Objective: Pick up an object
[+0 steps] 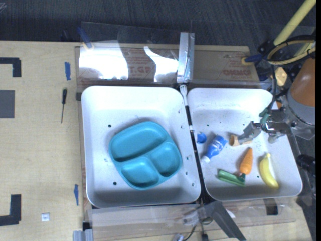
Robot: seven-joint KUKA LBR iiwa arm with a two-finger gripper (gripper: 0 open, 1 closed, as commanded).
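Two shallow white plastic bins are sitting side by side on the bench. The left bin [95, 104] is holding a blue three-compartment plastic tray [145, 154], lying flat w/ nothing in its wells.

The right bin [220, 98] is carrying the pickable stuff, loosely scattered, apart enough for fingers to get round each: a small blue cap-like piece [201, 137], a blue-and-white tube-shaped bottle [214, 147], a small tan block [233, 140], an orange toy carrot [246, 161], a green marker-like stick [230, 176], and a yellow plastic banana [267, 171] near the right wall.

The gripper [249, 132] is reaching in from the right, hanging low just beside the tan block and above the carrot. Its fingers are looking spread, w/ nothing between them — prob. lining up on the tan block, judging by how close it is.
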